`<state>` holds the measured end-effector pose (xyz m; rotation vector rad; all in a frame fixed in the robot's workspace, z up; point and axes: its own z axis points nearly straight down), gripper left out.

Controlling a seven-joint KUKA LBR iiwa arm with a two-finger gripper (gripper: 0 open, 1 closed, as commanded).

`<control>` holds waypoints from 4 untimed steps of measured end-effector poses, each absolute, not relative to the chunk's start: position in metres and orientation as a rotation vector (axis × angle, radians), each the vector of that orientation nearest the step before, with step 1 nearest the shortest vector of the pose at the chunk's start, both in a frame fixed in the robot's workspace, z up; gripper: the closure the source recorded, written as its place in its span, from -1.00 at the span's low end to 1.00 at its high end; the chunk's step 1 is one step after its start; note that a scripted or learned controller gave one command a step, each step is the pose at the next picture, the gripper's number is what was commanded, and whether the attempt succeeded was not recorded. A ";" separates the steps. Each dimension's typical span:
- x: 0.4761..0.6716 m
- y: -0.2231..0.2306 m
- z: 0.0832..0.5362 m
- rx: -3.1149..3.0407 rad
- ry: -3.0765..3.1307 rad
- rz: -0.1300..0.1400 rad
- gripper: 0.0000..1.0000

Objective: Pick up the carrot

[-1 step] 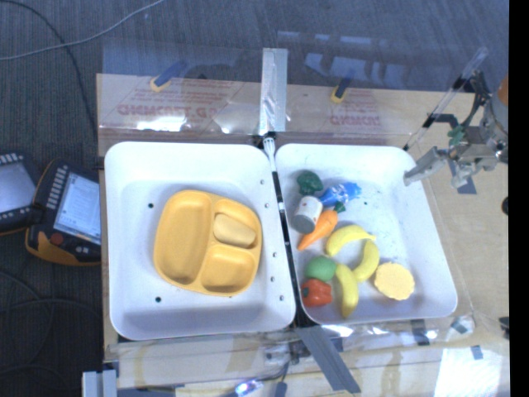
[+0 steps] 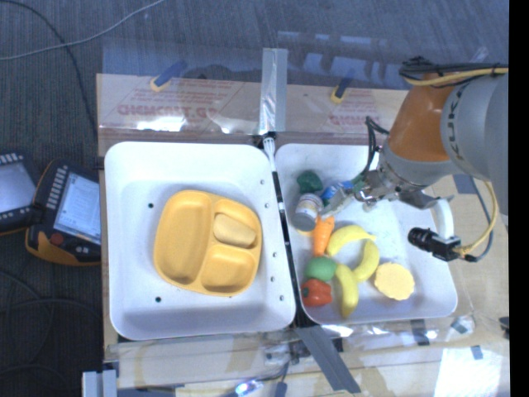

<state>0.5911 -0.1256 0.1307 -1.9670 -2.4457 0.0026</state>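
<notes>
The approach called for a descent toward the lower left onto the carrot [image 2: 322,234], gripping across its narrow width and clear of the can [image 2: 306,213] and banana [image 2: 351,238] crowding it. The carrot lay in the right bin [image 2: 438,296], just below-left of the pincer [image 2: 364,190], whose state could not be told

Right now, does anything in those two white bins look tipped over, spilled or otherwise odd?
One thing: the small silver metal can lies on its side against the left wall of the right white bin, beside the orange toy carrot. The yellow divided plastic plate sits flat in the left white bin. Nothing looks spilled or broken.
</notes>
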 end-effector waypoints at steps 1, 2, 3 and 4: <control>0.573 -0.108 0.091 -1.877 -2.533 -0.007 -1.00; 0.575 -0.106 0.103 -1.880 -2.536 -0.015 1.00; 0.618 -0.080 0.183 -1.817 -2.563 0.002 1.00; 0.582 -0.073 0.201 -1.980 -2.437 0.002 1.00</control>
